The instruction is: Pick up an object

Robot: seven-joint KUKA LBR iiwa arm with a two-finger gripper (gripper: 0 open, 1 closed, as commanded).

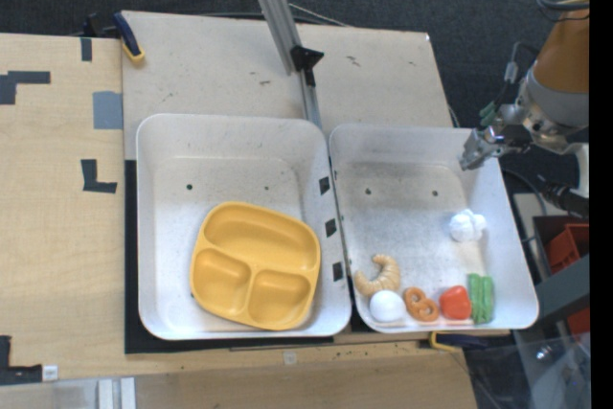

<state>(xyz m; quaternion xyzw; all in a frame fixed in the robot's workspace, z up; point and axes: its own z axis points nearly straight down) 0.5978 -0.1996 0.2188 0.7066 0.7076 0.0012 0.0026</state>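
Your pincer (476, 151) hangs over the right bin's (402, 148) far rim; I cannot tell its state. The white ball (466, 225) lies just below it, other food toys clustered farther along the near wall.

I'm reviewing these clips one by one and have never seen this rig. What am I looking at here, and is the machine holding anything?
One fixed camera looks down at a slant on a bench. The grey arm with an orange band enters from the right; its gripper hangs over the right bin's far right rim, with nothing visible between its fingers. The left bin holds a yellow divided tray. In the right bin lie small toy foods: a white ball-like item, a croissant, a white egg, a pretzel, a red piece and a green piece. It is meant to pick one up.
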